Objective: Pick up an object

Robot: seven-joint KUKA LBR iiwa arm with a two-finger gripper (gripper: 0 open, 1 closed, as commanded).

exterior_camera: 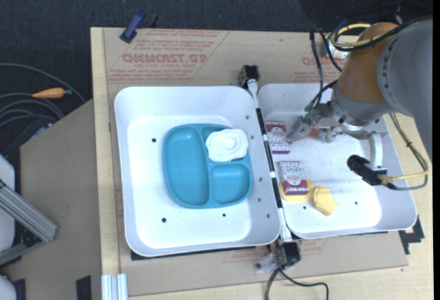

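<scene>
The big grey robot arm with an orange band (385, 71) reaches in from the right and hangs over the far part of the right shallow white bin (392, 212). Its jaws (313, 128) point to the left and sit low in that bin, but they are too small and dark to see well, so I cannot tell if they are spread or pressed together. Just to the left of the jaws, close to the bin's left wall, lies a small red and white packet (277, 137). Nearer to the camera than the jaws lies a second red and white packet with a picture on it (292, 178). Right beside that packet, a little further from the jaws, sits a small yellow lumpy toy (322, 199). Nothing can be seen between the jaws. Well to the left of the jaws is the left shallow white bin (137, 181). In it lies a blue plastic tray with three hollows (196, 171), and a small white cup-like thing (227, 144) rests on the tray's corner closest to the jaws. Both bins stand side by side on a light brown table with red letters (165, 54).
</scene>
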